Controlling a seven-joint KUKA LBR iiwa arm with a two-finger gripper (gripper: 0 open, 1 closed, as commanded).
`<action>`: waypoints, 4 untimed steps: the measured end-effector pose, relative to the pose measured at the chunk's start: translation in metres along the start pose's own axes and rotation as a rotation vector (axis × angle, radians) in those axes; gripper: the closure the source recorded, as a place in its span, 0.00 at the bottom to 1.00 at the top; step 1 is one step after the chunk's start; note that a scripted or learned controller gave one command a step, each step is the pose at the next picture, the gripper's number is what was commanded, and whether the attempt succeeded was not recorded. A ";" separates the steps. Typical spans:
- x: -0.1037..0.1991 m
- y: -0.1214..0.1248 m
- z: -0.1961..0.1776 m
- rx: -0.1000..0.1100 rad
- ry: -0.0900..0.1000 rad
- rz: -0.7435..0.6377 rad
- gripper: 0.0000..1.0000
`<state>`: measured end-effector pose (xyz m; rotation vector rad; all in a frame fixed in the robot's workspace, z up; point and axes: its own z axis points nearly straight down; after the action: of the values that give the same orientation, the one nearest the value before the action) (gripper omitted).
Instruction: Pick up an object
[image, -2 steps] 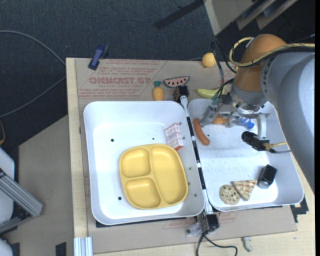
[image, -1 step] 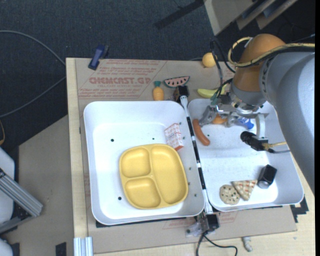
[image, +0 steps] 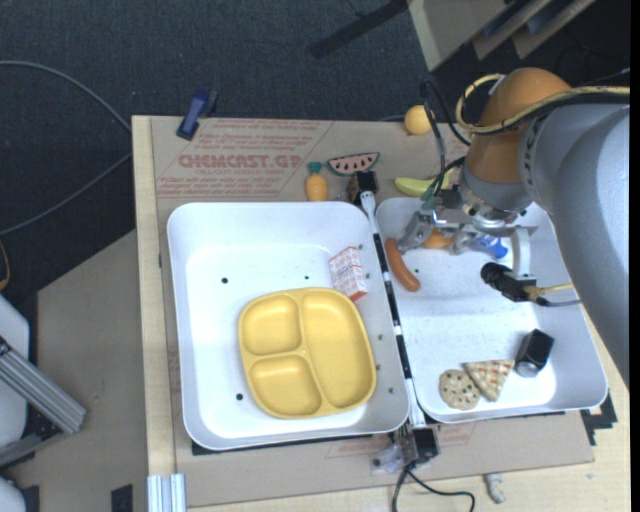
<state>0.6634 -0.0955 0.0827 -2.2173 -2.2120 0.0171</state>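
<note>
The left bin (image: 190, 300) holds a glossy yellow plastic plate (image: 305, 352) with three rounded compartments, and a small red-and-white patterned packet (image: 348, 270) lying at the plate's far right corner. In the right bin (image: 570, 350) a smooth orange-red toy hot dog (image: 401, 268) lies along the far-left wall; near the front sit a speckled round cookie (image: 459, 389) touching a triangular pizza slice (image: 490, 377), with a small black block (image: 533, 352) just right of them. The grey arm (image: 590, 170) (orange band above the wrist) bends down over the right bin's far end, its gripper (image: 440, 232) low beside the hot dog. Whether the jaws are spread or closed, I cannot tell. Beyond the bins on the brown board (image: 240, 160) lie a toy watermelon slice (image: 354, 161) and a banana (image: 413, 184).
</note>
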 end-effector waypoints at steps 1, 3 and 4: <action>-0.003 0.000 0.000 0.000 0.001 0.000 0.00; 0.000 0.000 0.000 0.000 0.000 0.000 0.00; 0.000 0.000 0.000 0.000 0.000 0.000 0.00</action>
<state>0.6634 -0.0957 0.0826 -2.2170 -2.2123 0.0163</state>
